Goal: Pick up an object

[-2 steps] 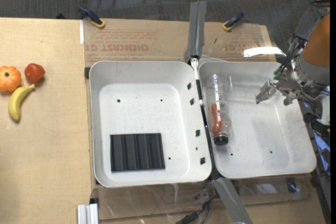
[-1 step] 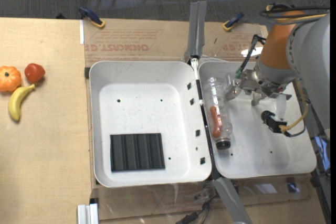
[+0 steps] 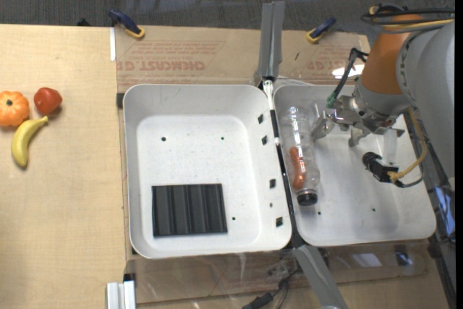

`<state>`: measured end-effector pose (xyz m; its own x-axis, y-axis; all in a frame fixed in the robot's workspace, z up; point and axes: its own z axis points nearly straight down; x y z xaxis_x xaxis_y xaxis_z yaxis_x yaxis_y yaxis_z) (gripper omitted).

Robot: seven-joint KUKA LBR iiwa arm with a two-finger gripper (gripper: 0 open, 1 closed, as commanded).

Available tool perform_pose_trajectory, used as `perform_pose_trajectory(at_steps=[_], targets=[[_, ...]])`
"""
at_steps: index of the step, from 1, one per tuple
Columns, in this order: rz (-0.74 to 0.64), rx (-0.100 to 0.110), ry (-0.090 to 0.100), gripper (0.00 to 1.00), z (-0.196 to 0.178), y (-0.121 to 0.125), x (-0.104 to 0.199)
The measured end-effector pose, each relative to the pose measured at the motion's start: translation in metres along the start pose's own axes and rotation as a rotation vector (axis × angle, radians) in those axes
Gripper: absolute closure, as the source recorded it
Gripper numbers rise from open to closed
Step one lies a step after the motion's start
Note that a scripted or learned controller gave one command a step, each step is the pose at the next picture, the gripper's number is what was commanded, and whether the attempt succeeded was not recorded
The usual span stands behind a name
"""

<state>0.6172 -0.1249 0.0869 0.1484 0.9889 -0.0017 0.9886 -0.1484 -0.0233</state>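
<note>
**Bottle against left wall of right bin**

Clear plastic bottle (image 3: 299,155) lies lengthwise along the left wall of the right bin (image 3: 362,228), dark cap toward the near edge, orange contents inside. Open floor to its right. Gripper (image 3: 338,128) sits just right of the bottle's upper end; fingers spread, nothing between them. Left bin (image 3: 137,155) holds a black ribbed tray (image 3: 189,209) near its front. Fruit (image 3: 27,119) lies on the bench, far left.
</note>
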Motion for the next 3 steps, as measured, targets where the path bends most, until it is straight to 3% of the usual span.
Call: perform_pose_trajectory(at_steps=[1, 2, 3], targets=[[-0.009, -0.024, 0.002, 0.00, -0.037, 0.001, -0.090], [-0.014, -0.022, 0.001, 0.00, -0.086, -0.060, -0.101], [-0.014, -0.021, 0.001, 0.00, -0.085, -0.061, -0.101]])
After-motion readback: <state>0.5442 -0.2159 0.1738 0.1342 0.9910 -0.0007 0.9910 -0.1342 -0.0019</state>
